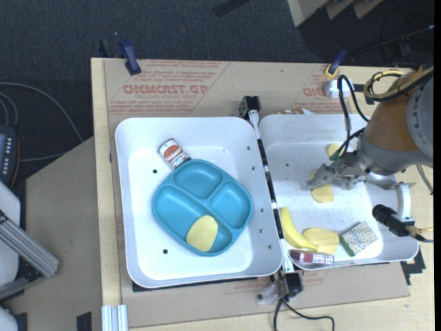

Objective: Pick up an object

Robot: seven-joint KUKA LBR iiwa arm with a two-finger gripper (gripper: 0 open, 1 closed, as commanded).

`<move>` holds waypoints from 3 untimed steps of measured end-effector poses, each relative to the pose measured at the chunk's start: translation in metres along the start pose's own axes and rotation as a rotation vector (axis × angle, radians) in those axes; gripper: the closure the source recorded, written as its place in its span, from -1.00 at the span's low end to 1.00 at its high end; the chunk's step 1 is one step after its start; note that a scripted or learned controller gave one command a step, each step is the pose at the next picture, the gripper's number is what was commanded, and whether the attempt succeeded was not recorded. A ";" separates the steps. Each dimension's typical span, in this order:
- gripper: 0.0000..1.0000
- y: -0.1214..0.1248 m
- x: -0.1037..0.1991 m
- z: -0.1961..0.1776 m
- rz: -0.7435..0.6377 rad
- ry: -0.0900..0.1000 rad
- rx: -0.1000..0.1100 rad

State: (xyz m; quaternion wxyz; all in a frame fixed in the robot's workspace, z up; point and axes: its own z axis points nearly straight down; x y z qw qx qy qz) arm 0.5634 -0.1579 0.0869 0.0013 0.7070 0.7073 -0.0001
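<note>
1. Fingers (322,178): we cannot tell whether they are parted or closed (too small and blurred).
2. Left bin (138,150): we see a blue divided plate (224,202) holding a yellow piece (202,233).
3. Right bin (296,133): the gripper (325,179) sits just above a small yellow object (322,194).

Desk (207,85): tan board printed with red lettering, two blue clamps (129,56) on its far edge. Two white bins side by side; left bin (138,205), right bin (293,133). A black bracket (249,106) sits at their far junction. Dark carpet (103,12) beyond the desk. Cables (41,109) trail at left.
</note>
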 end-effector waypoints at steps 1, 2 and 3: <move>-1.00 -0.005 0.031 0.002 -0.001 0.003 0.004; -1.00 -0.022 0.008 0.002 0.001 0.002 0.004; 1.00 -0.022 0.008 -0.008 0.001 0.002 0.002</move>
